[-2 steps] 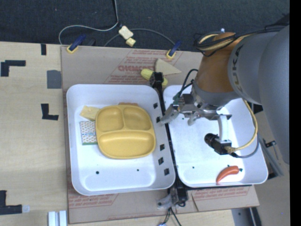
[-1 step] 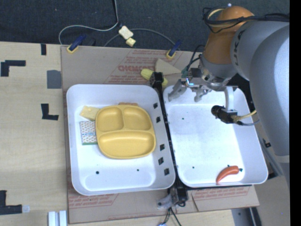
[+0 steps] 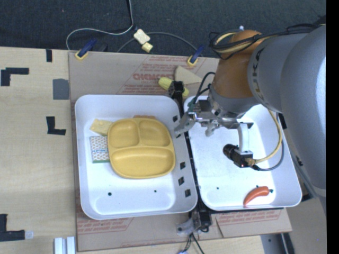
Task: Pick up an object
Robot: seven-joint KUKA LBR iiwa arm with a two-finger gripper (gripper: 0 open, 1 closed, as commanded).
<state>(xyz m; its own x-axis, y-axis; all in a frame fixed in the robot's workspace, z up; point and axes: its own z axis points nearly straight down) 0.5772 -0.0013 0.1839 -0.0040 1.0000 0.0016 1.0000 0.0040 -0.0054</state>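
An orange pepper with a green stem [image 3: 257, 194] lies in the near right corner of the right bin [image 3: 222, 187]. The left bin [image 3: 85, 142] holds a yellow divided plate [image 3: 142, 147], with a patterned sponge [image 3: 98, 148] and a pale yellow piece [image 3: 99, 126] tucked at its left side. My gripper [image 3: 197, 126] hangs over the far left part of the right bin, close to the divider between the bins. It looks open, with nothing between its fingers. The pepper is well away from it, toward the near right.
The bulky grey arm [image 3: 296, 89] covers the right bin's far right side. A black cable fitting [image 3: 237, 155] hangs over the middle of that bin. Yellow clamps [image 3: 175, 84] and cables lie on the cardboard behind the bins.
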